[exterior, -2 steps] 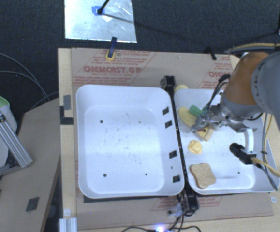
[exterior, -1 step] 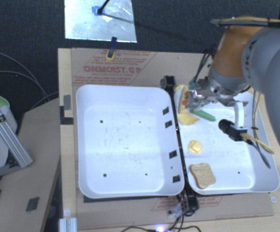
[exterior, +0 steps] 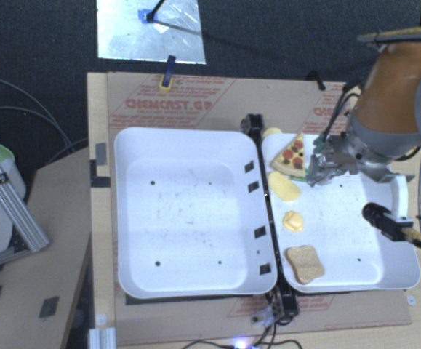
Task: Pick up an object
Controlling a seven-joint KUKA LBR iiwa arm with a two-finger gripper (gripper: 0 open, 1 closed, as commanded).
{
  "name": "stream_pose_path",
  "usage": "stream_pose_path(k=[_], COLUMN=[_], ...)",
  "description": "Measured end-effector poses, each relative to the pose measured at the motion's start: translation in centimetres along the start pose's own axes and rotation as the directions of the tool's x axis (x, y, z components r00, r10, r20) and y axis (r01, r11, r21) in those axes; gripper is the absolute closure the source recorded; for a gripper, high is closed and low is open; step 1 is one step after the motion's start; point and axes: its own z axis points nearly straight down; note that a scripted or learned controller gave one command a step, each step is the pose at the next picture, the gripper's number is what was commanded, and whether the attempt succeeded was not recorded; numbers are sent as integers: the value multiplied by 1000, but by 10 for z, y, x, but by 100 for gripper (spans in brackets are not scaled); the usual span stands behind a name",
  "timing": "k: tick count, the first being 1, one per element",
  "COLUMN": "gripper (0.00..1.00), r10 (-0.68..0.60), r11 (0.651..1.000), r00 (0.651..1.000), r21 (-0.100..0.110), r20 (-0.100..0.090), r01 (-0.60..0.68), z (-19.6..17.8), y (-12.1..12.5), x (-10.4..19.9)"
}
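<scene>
The right bin holds a pizza slice near its back left, a pale yellow piece below it, a small yellow lump and a slice of toast near the front. A yellow item peeks at the bin's back rim. My gripper hangs low just right of the pizza slice, its tips close to the slice's right edge. The grey arm with its orange band comes in from the right.
The left bin lies beside the right one, with a black divider between them. A black fitting sits over the right bin's right side. Cardboard lines the bench under both bins.
</scene>
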Motion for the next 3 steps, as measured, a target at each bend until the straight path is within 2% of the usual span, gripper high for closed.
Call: stream_pose_path(k=[1,2,3], gripper=[100,100,100], r10=[-7,-5,-10], r11=[1000,1000,1000], r00=[1000,1000,1000], r21=[-5,-5,-5], r20=[-2,0,-2], r01=[7,5,10], z=[-24,-72,-86], y=[-22,-48,-55], x=[65,56,148])
